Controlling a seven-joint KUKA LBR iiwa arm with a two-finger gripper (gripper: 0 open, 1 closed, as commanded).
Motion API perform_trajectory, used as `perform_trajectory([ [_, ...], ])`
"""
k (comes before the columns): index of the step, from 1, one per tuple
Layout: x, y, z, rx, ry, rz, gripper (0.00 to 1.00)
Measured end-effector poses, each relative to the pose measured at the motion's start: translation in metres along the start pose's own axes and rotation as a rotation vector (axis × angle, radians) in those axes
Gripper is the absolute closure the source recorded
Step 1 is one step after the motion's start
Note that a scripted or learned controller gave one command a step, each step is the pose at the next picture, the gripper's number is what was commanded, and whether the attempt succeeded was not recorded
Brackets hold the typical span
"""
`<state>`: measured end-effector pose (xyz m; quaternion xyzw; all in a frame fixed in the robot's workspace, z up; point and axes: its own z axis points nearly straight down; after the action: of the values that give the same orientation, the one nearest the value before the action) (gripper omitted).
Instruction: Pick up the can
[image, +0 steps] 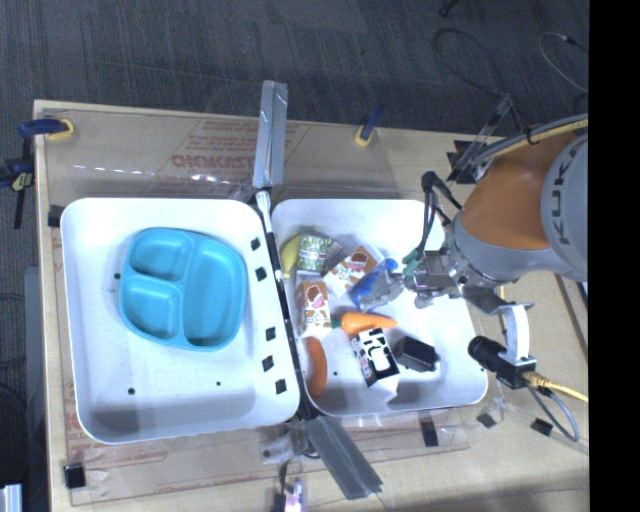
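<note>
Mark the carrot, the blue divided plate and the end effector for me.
orange carrot (366, 322): camera view, mid-body.
blue divided plastic plate (222, 268): camera view, right-hand compartment.
end effector (372, 292): camera view, its tip, above the right bin's clutter.

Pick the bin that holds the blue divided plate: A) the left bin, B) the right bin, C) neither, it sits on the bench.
A: the blue divided plate lies alone in the left bin, while the food items crowd the right bin.

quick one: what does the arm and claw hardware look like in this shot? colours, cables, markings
The arm is grey with a broad orange band above the wrist and dark lettering on its grey shell at the right edge. Black cables loop around the wrist. The claw is a dark metal assembly.
</note>
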<state>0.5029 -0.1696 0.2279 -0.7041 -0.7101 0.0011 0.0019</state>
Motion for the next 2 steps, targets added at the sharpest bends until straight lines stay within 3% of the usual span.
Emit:
perform_trajectory([
  [1, -0.028, 0.079, 0.043, 0.001, -0.001, 0.073, 0.00],
  [2, 0.009, 0.134, 0.126, -0.006, -0.002, 0.327, 0.00],
])
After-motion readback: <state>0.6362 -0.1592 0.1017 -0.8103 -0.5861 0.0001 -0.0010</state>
